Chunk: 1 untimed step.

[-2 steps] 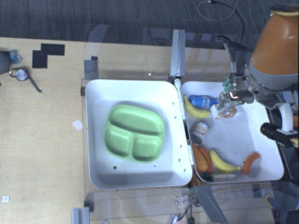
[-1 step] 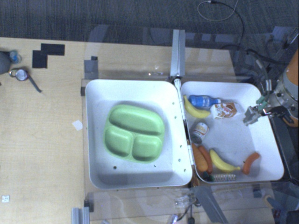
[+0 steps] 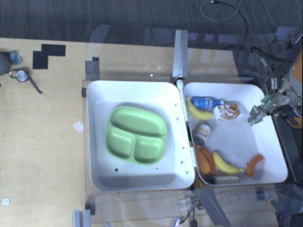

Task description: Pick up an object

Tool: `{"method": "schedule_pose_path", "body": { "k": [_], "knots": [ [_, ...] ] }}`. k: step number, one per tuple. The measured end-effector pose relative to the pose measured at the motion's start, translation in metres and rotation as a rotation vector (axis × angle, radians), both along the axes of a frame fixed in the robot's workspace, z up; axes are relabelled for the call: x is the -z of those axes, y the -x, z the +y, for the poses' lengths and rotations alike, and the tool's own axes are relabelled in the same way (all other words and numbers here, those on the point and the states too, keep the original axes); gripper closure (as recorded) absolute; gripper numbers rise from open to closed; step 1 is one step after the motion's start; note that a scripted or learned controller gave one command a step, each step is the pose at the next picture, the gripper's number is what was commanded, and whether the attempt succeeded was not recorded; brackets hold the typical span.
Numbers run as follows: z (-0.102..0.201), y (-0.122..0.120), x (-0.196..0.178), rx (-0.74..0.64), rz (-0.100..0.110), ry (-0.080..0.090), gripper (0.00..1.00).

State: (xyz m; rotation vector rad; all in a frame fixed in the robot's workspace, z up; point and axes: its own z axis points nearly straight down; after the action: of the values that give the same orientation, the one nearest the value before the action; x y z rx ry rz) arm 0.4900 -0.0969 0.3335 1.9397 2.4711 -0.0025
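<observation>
The right bin point(image 3: 265, 141) holds a blue bottle point(image 3: 206, 101), a banana point(image 3: 198, 111) under it, a white packet with red print point(image 3: 226, 111), a small round tin point(image 3: 202, 131), a carrot point(image 3: 205, 161), a second banana point(image 3: 224, 164) and a sausage point(image 3: 253, 164). My gripper point(image 3: 259, 113) hangs over the bin's upper right side, just right of the white packet and apart from it. Nothing shows between its fingers.
The left bin point(image 3: 94, 126) holds a green three-compartment tray point(image 3: 136, 134). A metal divider post point(image 3: 180, 56) stands between the bins at the back. Black tape patches point(image 3: 47, 55) and a small metal tool point(image 3: 22, 76) lie on the wooden bench at left.
</observation>
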Motion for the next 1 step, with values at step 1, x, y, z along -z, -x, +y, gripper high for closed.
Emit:
{"method": "schedule_pose_path", "body": {
  "k": [1],
  "knots": [
    [-0.0252,-0.0588,0.0996,-0.115,0.002,-0.002,1.0]
  ]
}}
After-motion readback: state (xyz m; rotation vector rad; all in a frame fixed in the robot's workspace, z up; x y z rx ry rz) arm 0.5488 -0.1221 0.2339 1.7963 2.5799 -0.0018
